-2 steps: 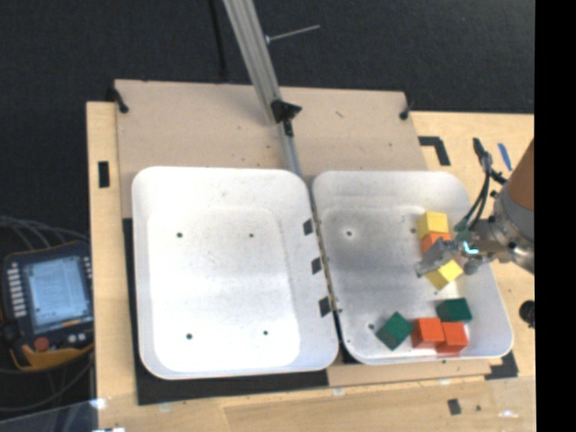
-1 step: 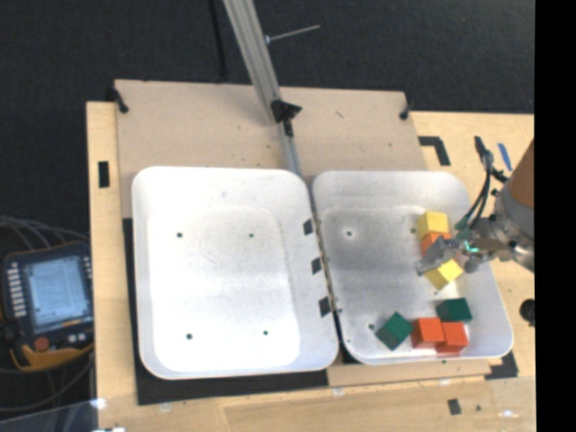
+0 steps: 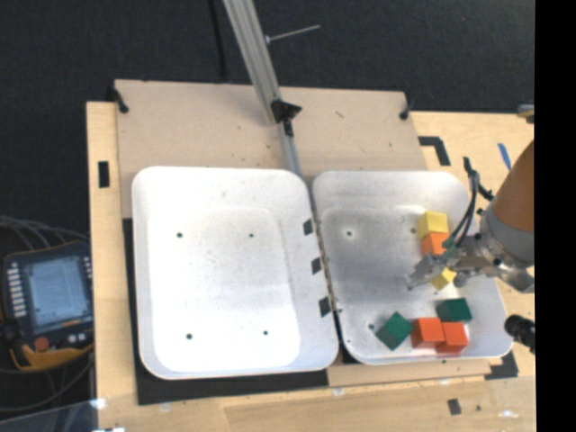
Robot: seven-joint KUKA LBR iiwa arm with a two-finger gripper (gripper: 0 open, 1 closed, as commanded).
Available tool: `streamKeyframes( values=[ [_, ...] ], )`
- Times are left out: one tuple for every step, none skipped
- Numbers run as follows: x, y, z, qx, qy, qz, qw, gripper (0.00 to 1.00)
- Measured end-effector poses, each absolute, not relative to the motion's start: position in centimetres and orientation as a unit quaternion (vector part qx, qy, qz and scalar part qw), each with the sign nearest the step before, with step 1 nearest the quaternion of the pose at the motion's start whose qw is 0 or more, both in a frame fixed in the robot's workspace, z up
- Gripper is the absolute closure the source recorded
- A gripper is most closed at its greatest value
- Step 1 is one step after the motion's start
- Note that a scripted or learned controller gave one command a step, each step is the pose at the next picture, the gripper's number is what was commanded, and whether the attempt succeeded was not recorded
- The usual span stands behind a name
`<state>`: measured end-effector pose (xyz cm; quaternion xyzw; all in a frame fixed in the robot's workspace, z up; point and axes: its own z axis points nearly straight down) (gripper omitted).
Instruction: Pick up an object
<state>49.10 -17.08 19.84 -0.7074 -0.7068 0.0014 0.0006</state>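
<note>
Several small blocks lie in the right bin (image 3: 360, 196). A yellow block (image 3: 436, 220) and an orange block (image 3: 434, 241) sit together near the right wall. My gripper (image 3: 436, 265) hangs just below them, over a small yellow block (image 3: 443, 280) that it partly hides. Whether it touches that block is unclear. Further forward are a dark green block (image 3: 454, 310), another green block (image 3: 392, 330) and two orange blocks (image 3: 427, 331) (image 3: 454, 336) side by side at the front wall.
The left bin (image 3: 216, 268) stands beside the right one, with a narrow rim between them. A slanted metal rail (image 3: 256, 48) runs from the top down to the bins' back edge. A handheld control pendant (image 3: 49, 300) lies at the far left.
</note>
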Motion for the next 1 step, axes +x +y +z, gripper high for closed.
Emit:
streamKeyframes(
  values=[
    [49.37,-17.97,13.99,-0.707,-0.707,0.0018,0.001,0.0]
  ],
)
